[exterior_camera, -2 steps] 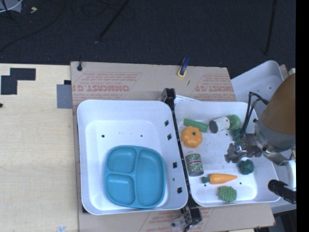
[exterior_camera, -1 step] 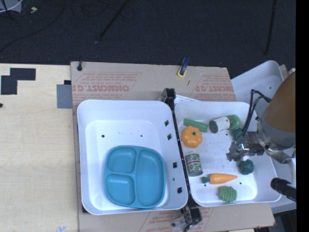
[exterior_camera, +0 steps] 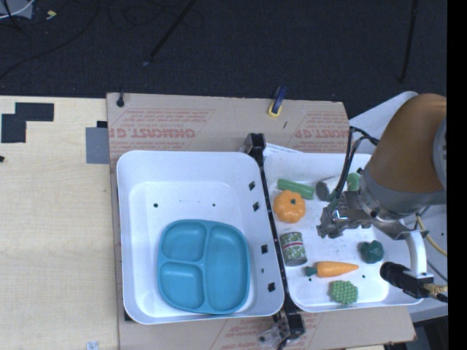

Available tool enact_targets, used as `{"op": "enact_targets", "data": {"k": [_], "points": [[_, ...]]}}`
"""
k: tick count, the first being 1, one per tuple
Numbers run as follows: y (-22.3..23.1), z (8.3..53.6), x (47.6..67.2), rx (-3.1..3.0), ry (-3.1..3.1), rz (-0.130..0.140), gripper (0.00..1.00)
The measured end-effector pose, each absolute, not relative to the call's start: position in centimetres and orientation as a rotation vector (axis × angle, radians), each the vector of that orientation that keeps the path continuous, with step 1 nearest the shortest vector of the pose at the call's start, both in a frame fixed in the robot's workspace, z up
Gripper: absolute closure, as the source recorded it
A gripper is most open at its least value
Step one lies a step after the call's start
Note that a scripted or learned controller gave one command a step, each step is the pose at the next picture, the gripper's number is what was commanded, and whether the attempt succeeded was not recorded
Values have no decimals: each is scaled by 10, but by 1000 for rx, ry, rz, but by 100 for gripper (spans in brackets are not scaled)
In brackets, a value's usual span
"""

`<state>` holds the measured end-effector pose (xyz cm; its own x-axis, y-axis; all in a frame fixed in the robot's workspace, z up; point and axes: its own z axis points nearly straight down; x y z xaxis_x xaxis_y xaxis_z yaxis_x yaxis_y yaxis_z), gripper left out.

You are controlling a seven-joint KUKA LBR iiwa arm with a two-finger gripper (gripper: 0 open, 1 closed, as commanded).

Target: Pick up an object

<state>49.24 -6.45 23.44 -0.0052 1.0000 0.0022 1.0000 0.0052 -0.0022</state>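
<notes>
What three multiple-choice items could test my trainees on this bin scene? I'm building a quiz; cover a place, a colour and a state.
1. Where does the blue divided plate lie?
A. left bin
B. right bin
C. on the cardboard

2. What colour is the small pumpkin?
A. purple
B. orange
C. white

3. How does the carrot rest?
A. standing upright
B. lying flat
C. held in the pincer

Key: 1 A, it sits inside the left bin. 2 B, it is plainly orange. 3 B, it lies on the right bin's floor, apart from the pincer.
</notes>
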Motion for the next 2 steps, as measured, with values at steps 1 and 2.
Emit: {"op": "enact_targets", "data": {"k": [1, 2], "points": [[-1, 234, 492, -2211, -2226, 1, 100], [49, 219, 498, -2214, -2222, 5, 100]]}}
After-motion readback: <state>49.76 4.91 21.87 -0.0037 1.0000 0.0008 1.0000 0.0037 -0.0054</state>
